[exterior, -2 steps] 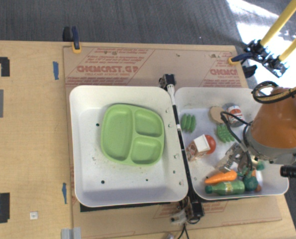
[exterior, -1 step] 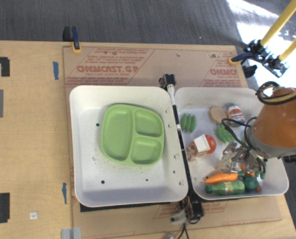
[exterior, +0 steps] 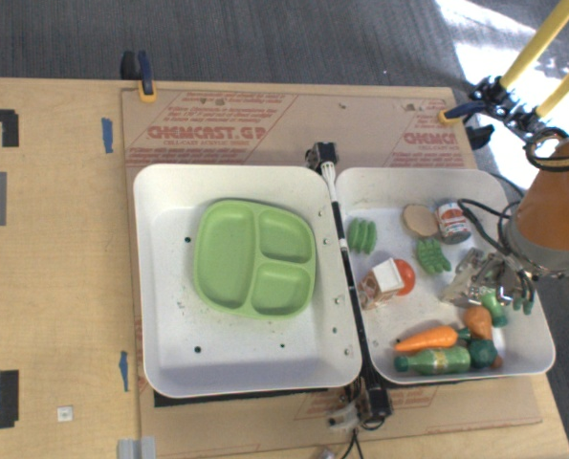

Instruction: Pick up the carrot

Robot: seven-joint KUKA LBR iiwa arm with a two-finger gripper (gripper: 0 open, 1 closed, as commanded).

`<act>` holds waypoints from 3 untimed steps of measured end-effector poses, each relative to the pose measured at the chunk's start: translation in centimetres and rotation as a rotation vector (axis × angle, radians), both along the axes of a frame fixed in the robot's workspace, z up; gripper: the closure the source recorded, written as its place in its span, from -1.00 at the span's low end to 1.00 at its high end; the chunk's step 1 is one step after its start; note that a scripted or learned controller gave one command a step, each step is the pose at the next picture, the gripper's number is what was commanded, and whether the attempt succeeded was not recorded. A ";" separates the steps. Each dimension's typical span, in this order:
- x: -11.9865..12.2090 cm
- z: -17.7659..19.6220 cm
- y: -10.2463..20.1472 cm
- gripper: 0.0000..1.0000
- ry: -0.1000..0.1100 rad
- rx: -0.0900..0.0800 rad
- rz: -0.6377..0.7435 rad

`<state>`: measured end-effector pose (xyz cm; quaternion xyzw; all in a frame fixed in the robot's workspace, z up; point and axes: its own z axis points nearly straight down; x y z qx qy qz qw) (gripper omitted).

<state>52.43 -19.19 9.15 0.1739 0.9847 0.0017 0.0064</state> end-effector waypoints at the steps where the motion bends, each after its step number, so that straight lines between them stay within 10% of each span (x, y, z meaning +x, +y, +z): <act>1: -3.7 0.1 4.1 -1.00 -0.014 -0.016 0.341; 2: -3.7 0.1 2.4 -1.00 -0.014 -0.009 0.514; 3: -3.5 1.1 2.4 1.00 -0.021 -0.011 0.511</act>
